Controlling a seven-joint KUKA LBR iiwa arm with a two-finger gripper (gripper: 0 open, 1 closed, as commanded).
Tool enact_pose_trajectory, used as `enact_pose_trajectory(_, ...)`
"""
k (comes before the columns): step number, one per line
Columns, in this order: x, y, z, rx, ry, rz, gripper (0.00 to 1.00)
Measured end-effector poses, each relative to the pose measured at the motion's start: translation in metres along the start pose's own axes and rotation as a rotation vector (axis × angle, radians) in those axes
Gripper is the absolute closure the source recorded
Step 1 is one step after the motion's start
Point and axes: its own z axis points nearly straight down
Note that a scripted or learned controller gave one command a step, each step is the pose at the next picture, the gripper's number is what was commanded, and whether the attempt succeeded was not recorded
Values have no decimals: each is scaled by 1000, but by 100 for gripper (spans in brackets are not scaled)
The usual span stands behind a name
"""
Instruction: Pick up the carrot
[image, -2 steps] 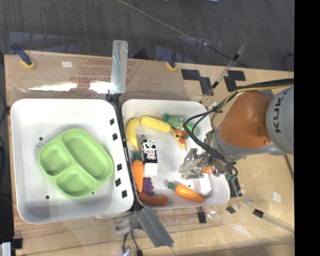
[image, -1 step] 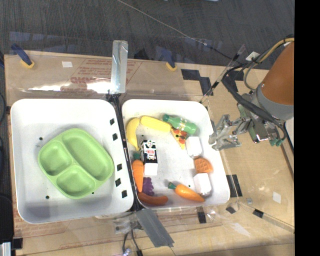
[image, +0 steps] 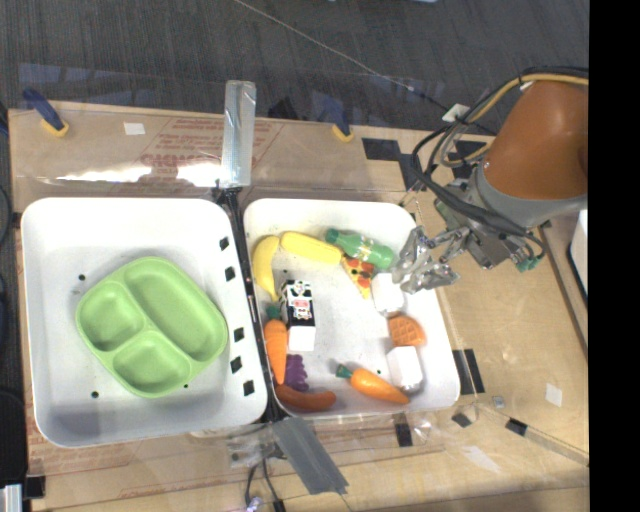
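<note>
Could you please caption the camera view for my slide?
Tool hovers at right bin's edge; carrot lies inside.

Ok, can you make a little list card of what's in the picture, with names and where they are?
left bin: holds a green divided plate
right bin: toy food, mixed together
carrots: one near the front edge, one along the left wall
banana: back left corner
gripper: over the right bin's back right corner, nothing seen between its fingers
</note>
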Motion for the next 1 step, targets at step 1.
enact_pose_trajectory(1, 53, 35, 69, -5, 3, -482, 100)
